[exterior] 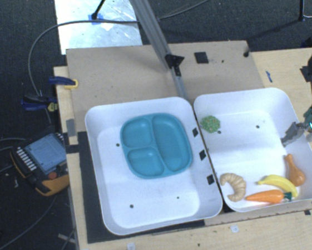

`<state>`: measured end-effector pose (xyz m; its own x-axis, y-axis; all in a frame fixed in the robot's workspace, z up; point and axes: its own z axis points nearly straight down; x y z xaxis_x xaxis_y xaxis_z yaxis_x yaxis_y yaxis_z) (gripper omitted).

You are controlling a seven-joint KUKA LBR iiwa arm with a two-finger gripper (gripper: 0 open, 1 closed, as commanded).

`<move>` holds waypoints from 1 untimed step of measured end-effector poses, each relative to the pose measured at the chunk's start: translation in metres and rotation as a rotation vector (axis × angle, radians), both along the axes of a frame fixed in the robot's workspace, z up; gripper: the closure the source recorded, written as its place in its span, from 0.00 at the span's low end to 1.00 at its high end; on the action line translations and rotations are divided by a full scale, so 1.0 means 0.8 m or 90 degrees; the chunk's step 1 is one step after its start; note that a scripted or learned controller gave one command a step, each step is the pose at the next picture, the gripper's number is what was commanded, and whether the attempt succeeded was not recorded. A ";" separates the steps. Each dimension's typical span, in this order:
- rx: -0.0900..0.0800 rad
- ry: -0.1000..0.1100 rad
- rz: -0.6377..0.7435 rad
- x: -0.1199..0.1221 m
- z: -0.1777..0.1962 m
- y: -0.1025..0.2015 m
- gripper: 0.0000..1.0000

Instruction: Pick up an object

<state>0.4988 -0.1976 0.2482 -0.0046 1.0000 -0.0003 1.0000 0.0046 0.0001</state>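
Gripper (291,132) sits at right bin's (242,99) right rim, jaws state can't tell, too small and blurred. Nothing visible between them. Near it in the same bin: drumstick (295,171), then banana (275,183) touching carrot (265,197), croissant (234,185) further left, broccoli (210,123) at the far-left corner. Left bin (149,212) holds a blue divided plate (155,144).
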 end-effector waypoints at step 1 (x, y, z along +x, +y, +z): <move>0.000 -0.001 0.000 0.001 0.001 0.000 0.00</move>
